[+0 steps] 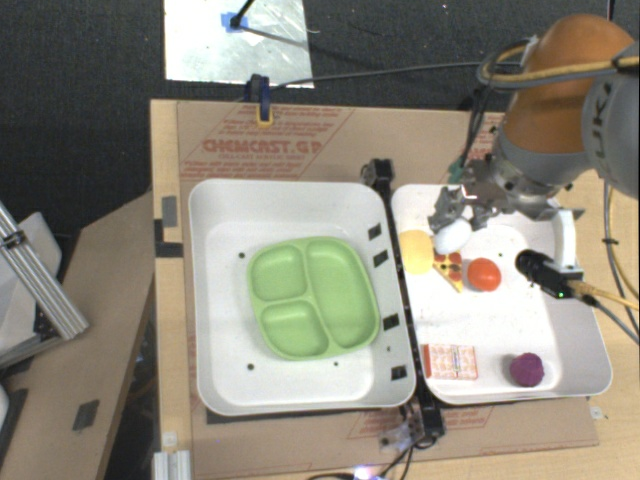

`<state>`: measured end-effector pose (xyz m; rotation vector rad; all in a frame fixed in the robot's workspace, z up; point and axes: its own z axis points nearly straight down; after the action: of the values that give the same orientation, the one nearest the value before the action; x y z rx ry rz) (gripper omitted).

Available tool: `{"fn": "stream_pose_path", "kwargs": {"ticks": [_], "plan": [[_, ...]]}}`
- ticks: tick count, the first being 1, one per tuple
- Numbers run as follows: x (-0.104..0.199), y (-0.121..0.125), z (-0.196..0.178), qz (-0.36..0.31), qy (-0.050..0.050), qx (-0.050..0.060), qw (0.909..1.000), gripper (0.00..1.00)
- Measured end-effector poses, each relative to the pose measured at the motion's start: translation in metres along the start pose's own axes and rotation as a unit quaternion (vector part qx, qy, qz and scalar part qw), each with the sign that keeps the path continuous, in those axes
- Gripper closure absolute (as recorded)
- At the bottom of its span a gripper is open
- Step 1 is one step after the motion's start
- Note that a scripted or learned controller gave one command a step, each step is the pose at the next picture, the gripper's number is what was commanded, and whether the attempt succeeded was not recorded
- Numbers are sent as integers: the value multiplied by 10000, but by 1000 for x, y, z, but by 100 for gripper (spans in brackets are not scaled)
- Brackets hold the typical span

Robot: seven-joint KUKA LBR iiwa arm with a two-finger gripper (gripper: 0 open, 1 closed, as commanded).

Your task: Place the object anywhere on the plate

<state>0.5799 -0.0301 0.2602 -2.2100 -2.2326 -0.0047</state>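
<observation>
A green plate [312, 298] with three compartments lies in the left white bin [225, 228]. In the right white bin [580, 358], my gripper [456, 218] hangs over the far left part. A white egg-shaped object [452, 237] sits right at the gripper's tip, touching it or just under it. A yellow object [414, 251] lies to its left by the bin wall. An orange-red ball [484, 274] rests to its right, and small red and orange pieces [450, 267] lie between them.
A purple object [527, 369] and a flat printed packet [452, 361] lie near the right bin's front. A black part with a white bracket [545, 268] of the arm reaches over that bin. The raised divider [392, 268] separates the bins.
</observation>
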Motion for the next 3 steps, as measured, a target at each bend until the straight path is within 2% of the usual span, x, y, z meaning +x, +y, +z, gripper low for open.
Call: {"fn": "stream_pose_path", "kwargs": {"ticks": [1,2,3], "plan": [[46,18,7,5,-4,-3,10000,100],[101,17,8,1,2,1,10000,100],[154,29,28,5,-2,7,10000,100]]}}
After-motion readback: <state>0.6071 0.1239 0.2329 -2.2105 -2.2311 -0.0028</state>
